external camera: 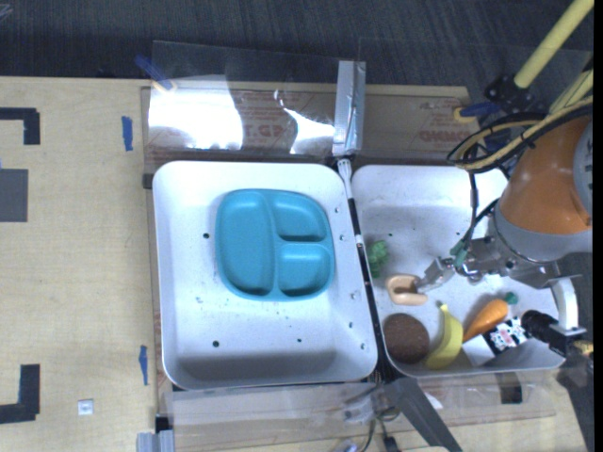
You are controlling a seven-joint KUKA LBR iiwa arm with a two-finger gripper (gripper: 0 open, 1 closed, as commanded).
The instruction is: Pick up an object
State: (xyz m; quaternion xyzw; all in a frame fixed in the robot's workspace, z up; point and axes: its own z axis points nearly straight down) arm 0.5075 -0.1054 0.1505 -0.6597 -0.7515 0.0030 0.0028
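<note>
Tan-and-orange scoop-like piece lies in the right bin, at about 8 o'clock just beside the hand, long axis roughly 3–9; can't tell if hand open or closed.

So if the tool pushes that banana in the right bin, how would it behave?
The banana is curved, so it would probably pivot rather than roll. It looks like smooth toy plastic: likely stiff, light, somewhat slippery. The brown round item beside it may block sliding.
</note>
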